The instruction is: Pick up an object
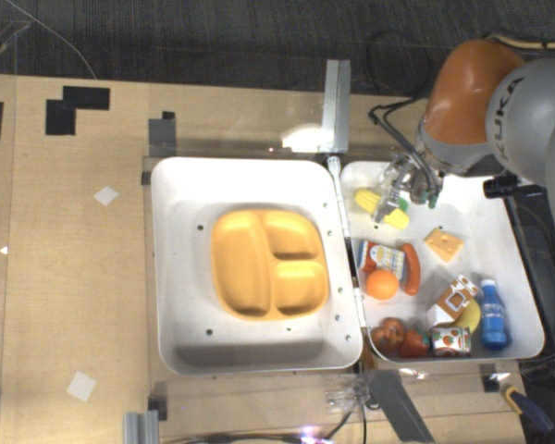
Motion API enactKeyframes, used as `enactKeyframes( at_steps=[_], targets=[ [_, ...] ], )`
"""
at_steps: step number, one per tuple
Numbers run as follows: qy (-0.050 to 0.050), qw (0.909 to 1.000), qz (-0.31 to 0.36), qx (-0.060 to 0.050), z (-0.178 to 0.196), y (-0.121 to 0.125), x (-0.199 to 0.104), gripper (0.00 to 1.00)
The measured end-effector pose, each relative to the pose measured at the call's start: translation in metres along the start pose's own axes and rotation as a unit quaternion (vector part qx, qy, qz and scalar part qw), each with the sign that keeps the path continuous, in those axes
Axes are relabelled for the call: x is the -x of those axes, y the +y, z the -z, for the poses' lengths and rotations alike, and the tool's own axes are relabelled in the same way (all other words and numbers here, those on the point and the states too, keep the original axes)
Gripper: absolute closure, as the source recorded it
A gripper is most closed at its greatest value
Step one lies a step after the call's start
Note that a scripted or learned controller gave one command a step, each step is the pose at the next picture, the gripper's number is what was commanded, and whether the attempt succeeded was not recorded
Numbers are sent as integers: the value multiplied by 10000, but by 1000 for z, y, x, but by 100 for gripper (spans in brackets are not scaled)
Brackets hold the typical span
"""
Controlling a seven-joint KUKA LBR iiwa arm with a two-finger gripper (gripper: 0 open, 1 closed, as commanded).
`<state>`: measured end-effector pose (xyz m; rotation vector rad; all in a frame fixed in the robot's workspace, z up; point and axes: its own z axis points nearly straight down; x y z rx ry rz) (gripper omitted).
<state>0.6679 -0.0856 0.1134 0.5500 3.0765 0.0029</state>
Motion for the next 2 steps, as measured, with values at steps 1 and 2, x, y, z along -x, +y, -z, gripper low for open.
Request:
enactKeyframes(
  at_steps=[1,2],
  targets=[
    [-12,10000,-35,34,101,88,-44,100],
    [35,9944,1060,5,74,112,-75,100]
  ],
)
